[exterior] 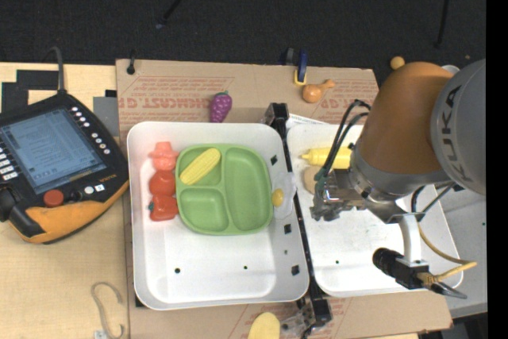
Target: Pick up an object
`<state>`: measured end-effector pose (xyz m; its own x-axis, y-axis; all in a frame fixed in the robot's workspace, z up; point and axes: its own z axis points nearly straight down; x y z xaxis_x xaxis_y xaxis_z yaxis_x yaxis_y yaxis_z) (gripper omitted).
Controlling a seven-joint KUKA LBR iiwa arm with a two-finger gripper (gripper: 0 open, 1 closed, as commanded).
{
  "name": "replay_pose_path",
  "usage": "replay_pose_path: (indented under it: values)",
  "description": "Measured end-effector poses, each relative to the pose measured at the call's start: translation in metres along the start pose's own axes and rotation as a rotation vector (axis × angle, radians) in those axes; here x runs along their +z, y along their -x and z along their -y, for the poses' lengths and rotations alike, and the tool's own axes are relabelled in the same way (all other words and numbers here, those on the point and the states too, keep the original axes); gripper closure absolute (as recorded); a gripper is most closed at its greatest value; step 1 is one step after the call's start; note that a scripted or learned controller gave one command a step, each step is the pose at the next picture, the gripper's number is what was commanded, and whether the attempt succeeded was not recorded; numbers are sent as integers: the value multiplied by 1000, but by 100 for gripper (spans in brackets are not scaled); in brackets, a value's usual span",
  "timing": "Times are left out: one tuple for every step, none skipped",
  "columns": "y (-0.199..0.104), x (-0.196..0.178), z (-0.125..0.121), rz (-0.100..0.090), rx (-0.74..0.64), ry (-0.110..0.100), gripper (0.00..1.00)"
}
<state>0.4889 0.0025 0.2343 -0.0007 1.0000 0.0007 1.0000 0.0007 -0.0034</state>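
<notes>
- The gripper (pixel 324 201) hung low over the right bin (pixel 357 270), a dark metal assembly below the arm's smooth orange band; whether it was open or closed could not be told
- Just behind the gripper and partly hidden by the wrist, a glossy yellow object (pixel 327 157) with a tapered end lay in the right bin
- Close beside the gripper, toward the bins' shared wall, sat a pale rounded object (pixel 309 180), dull and small
- Well to the gripper's far side, in the left bin (pixel 206 274), a green plastic plate (pixel 230 198) with three smooth compartments rested tilted against the back
- A yellow corn cob (pixel 198 164), ribbed and toy-like, lay in the plate's rear compartment
- A red and pink blocky figure (pixel 163 182) stood just beyond the plate
- A small yellow piece (pixel 278 197) touched the plate's near edge, between plate and gripper
- On the brown cardboard surface (pixel 182 87) behind the bins lay bumpy purple grapes (pixel 221 105) and an orange pear-shaped toy (pixel 315 90)
- A yellow rounded object (pixel 264 325) sat at the front edge
</notes>
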Motion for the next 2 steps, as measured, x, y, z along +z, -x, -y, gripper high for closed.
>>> replay_pose_path:
  values:
    - [-5,9,3,0,1,-1,100]
    - [6,-2,8,0,1,1,100]
